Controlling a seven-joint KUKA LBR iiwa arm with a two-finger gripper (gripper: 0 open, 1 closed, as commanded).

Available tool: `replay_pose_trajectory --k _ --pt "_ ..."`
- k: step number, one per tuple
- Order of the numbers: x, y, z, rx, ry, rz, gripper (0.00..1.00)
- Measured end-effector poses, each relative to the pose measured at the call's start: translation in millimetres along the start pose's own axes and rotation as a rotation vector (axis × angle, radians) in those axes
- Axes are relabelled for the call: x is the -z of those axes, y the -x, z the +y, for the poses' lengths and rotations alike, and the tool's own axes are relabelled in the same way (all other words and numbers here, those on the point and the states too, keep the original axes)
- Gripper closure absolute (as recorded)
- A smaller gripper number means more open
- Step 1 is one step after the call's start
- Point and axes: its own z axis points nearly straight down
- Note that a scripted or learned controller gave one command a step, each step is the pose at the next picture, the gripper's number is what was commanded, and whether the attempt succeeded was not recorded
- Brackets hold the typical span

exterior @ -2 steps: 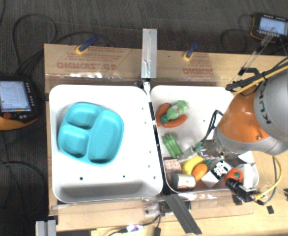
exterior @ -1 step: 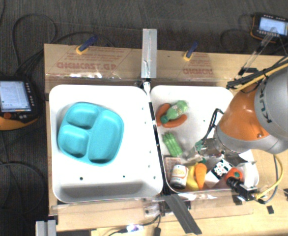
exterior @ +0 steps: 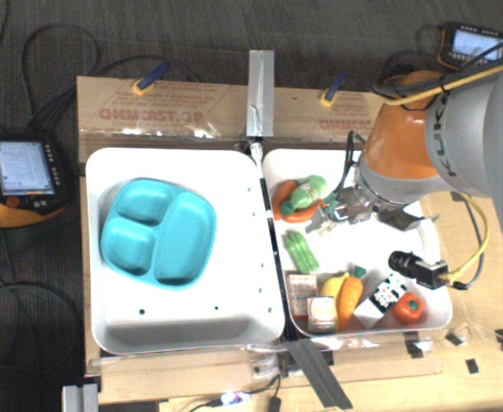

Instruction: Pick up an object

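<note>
The arm [exterior: 445, 140] reaches in from the right of the frame over the right bin [exterior: 273, 166], and its gripper [exterior: 336, 211] hangs low near that bin's upper left; whether its claw is spread or closed cannot be told from this angle, nor whether it has hold of anything.

Just left of the claw, touching or nearly so, lies a toy carrot [exterior: 293, 202] with a pale green leafy top [exterior: 308, 191]. Its long axis runs roughly level across the frame, tilted slightly, with the orange body toward the bin's left wall and the green end toward the upper right.

Below it a green pea pod [exterior: 301, 251] lies slantwise, upper left to lower right. Along the bin's lower edge sit a small boxed item [exterior: 301, 287], a yellow piece [exterior: 331, 285], a second carrot [exterior: 349, 297] standing nearly upright in the frame, and a red tomato [exterior: 409, 308].

The left bin [exterior: 234, 316] holds a turquoise divided tray [exterior: 159, 231]
</note>
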Motion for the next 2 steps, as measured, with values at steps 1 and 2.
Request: replay_pose_trajectory --k 1,2 --pt "69 32 75 -0.028 0.001 -0.005 1.0" --pt "49 -10 27 0.031 -0.001 -0.003 1.0"
